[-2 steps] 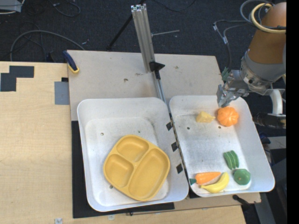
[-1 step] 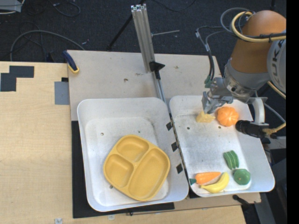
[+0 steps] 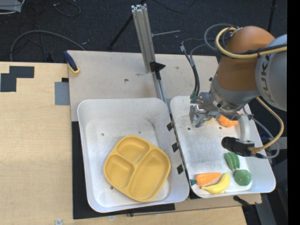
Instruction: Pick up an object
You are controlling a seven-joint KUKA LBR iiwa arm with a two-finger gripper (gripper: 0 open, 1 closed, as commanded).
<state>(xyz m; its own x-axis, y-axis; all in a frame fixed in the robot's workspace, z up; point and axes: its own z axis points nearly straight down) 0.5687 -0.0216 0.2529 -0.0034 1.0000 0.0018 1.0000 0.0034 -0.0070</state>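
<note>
Left bin: I see a shallow white plastic bin (image 3: 89, 121) on the left half of the bench. It holds one yellow plastic divided plate (image 3: 137, 167) with three compartments, lying flat toward the bin's near side.

Right bin: a second shallow white plastic bin (image 3: 187, 158) sits just beside the first. Its contents are grouped at the near right corner and the far right side.

Near corner contents: an orange toy carrot (image 3: 207, 177) touches a yellow toy banana (image 3: 218, 185). A round green toy fruit (image 3: 242, 177) lies just beside the banana's tip. A long dark-green toy vegetable (image 3: 231, 161) lies behind it.

Far side contents: an orange toy piece (image 3: 228, 121) lies partly hidden under the arm.

Gripper position: the metal two-finger gripper (image 3: 198, 120) hangs over the far left part of the right bin, near the orange piece.

Gripper state: I cannot tell how it is set from this angle. I see no object in it.

Other hardware: a black cylindrical fitting (image 3: 236, 146) projects over the right bin.

Readable writing: large white letters "KU" (image 3: 269, 76) show on the grey arm housing; the rest is cut off.
</note>
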